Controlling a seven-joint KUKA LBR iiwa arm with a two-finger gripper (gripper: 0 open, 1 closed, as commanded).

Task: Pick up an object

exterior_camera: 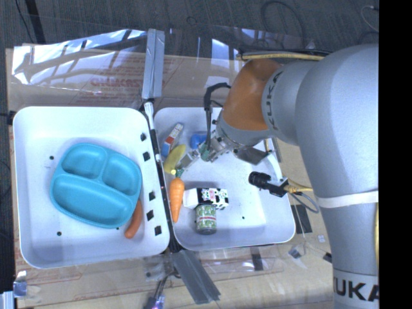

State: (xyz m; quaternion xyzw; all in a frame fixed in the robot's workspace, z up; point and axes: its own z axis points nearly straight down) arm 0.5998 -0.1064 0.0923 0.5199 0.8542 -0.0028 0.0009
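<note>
White plastic forms both shallow bins, and the right bin [277, 227] is where the work happens now. The gripper [207, 152] is low in the upper left part of this bin, just over a tight group of small things: a yellow piece like a banana [172, 159], a slim tube with a red end [174, 134] and something blue [197, 138] behind. Whether the gripper is wide, narrow or already holding something I cannot tell, because the wrist and its orange band [248, 105] cover that place. For a good pick, I think the arm should go down straight on one item and not between two of them, since these lie touching or almost touching, close to the bin wall (a side contact could push them away). An orange carrot [176, 198], a small jar with a green label [206, 219] and a black-and-white toy [214, 197] lie more free in the middle, so they look like easier targets. The left bin [26, 172] carries a blue divided plate [96, 185] with a second carrot [134, 219] beside it. Under the bins the worktop [84, 76] is brown with clear shiny film on it, and dark carpet floor [193, 5] is behind.
</note>
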